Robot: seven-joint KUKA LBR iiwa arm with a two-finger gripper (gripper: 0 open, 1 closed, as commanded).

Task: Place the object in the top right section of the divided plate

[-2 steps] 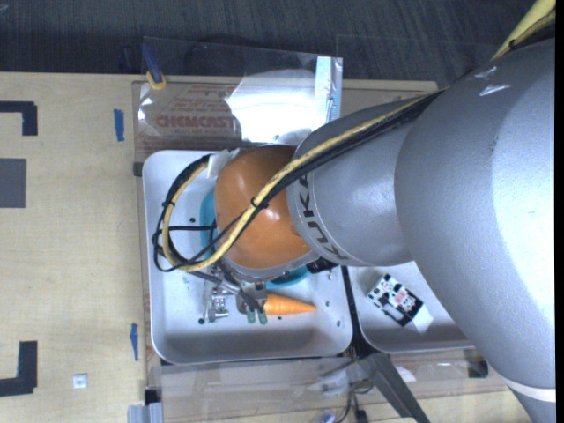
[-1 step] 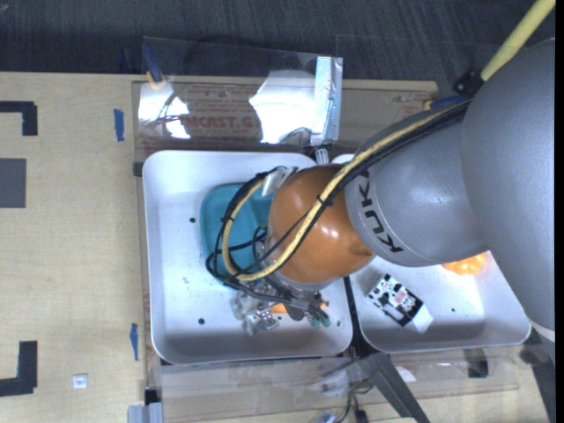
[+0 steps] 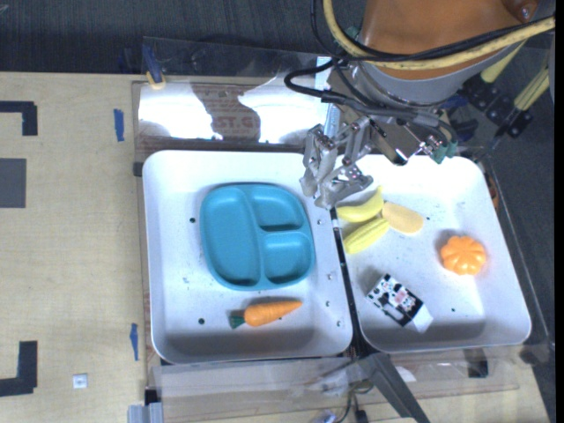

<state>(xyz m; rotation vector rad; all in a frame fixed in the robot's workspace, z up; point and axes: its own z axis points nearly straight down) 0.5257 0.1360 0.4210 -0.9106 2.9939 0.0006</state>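
The blue divided plate point(image 3: 256, 233) lies in the left bin point(image 3: 167, 324), and its top right section holds nothing. My gripper point(image 3: 332, 188) hangs over the wall between the two bins, just past the plate's upper right corner. It is open, with nothing between its fingers point(image 3: 312, 173). A yellow banana-like toy point(image 3: 363, 223) lies right below and to the right of the fingertips, in the right bin point(image 3: 502, 324). I cannot tell whether the fingertips touch it.
A pale yellow piece point(image 3: 405, 218) lies against the banana toy. An orange pumpkin point(image 3: 463, 254) and a black-and-white box point(image 3: 397, 300) also sit in the right bin. A carrot point(image 3: 267, 312) rests below the plate in the left bin.
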